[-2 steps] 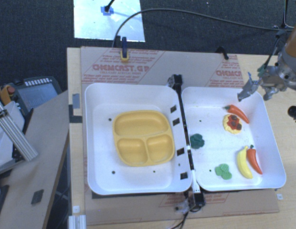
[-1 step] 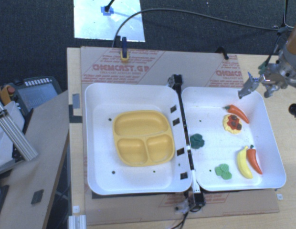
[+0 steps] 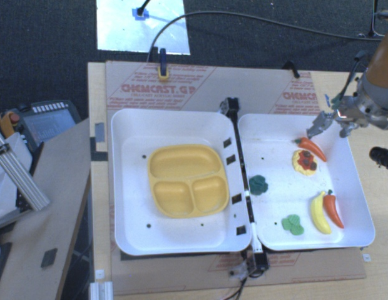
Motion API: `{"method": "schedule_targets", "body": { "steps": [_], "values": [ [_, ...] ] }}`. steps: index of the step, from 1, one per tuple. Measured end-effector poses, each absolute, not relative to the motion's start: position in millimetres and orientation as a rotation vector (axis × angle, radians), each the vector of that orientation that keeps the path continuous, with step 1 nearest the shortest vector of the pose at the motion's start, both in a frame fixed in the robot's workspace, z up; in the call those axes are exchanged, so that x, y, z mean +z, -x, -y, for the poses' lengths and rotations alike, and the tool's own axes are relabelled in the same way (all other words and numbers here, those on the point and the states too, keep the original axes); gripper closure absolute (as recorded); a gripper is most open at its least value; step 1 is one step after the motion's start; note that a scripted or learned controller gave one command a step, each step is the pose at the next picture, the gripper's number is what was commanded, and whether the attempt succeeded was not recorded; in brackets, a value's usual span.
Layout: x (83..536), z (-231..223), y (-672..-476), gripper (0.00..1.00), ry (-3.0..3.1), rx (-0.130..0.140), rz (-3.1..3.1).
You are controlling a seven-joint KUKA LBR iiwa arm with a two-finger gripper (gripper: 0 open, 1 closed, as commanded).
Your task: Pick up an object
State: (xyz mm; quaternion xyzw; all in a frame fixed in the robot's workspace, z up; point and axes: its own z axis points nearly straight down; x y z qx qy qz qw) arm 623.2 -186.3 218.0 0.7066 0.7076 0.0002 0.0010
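Arm comes in over the right edge of the worktop [image 3: 97,105]; gripper [image 3: 335,125] hangs over the far right corner of the right bin [image 3: 357,186]. Jaws apart, nothing between them.

Right bin contents:
- orange carrot [image 3: 313,149] near the far edge, just beside the jaws, apart from them
- pizza-slice toy [image 3: 305,162] touching the carrot on its near side
- dark green leafy piece [image 3: 258,184] by the bin's left wall, mid-depth
- yellow banana [image 3: 318,212] near the near right corner, red-orange pepper [image 3: 332,208] lying against its right side
- lighter green piece [image 3: 293,224] at the near edge, left of the banana

Left bin [image 3: 128,186] holds a yellow three-compartment tray [image 3: 184,180], roughly centred, flat.

Bins sit side by side on a cardboard sheet [image 3: 200,86], touching along the middle clip strip. Foil-like square [image 3: 142,16] lies on the dark floor beyond the far edge.
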Motion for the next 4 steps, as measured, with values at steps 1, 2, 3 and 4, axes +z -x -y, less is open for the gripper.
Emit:
{"method": "schedule_targets", "body": {
  "steps": [1, 2, 3, 4],
  "values": [
    [160, 192, -619.7, 0.00, -2.220, 0.000, -2.222],
    [111, 182, -619.5, 0.00, -2.217, 0.000, -2.226],
    [124, 183, -620.8, 1.00, -2.212, 0.003, -2.225],
    [188, 187, -621.7, 1.00, -2.214, 0.005, -2.221]
  ]
}}
